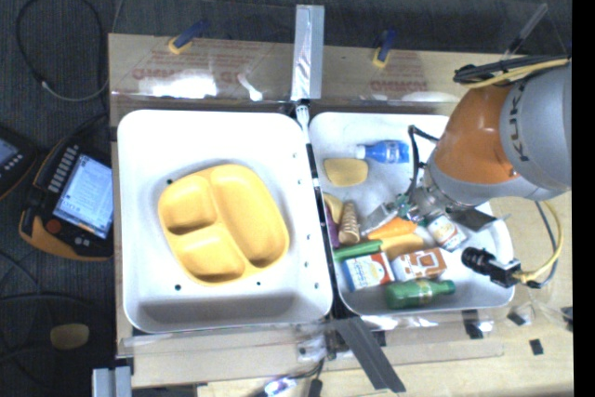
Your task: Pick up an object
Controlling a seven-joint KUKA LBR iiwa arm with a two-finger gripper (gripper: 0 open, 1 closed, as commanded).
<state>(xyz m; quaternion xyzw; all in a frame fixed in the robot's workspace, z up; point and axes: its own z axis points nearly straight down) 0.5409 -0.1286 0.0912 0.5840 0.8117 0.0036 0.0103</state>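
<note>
2 shallow white bins sit side by side on the bench. The left bin carries 1 yellow divided tray, lying flat near its centre. The right bin carries the clutter from which 1 object is to be picked: a blue-capped bottle near the far wall, a yellow flat piece just beside it, an ice-cream cone toy, an orange carrot-like piece, 2 small cartons and a green bottle along the near wall.

The arm reaches in from the right and is lowered over the middle of the right bin. The gripper sits low among the items, close above the carrot-like piece, presumably because that region is the densest.

Finger state: cannot be determined; the wrist body covers the tips. No item is visibly held. Judgement: the pick is at the descent or closing stage. Risk: neighbouring items touch each other, so a closure may catch 2 or slip.
</note>
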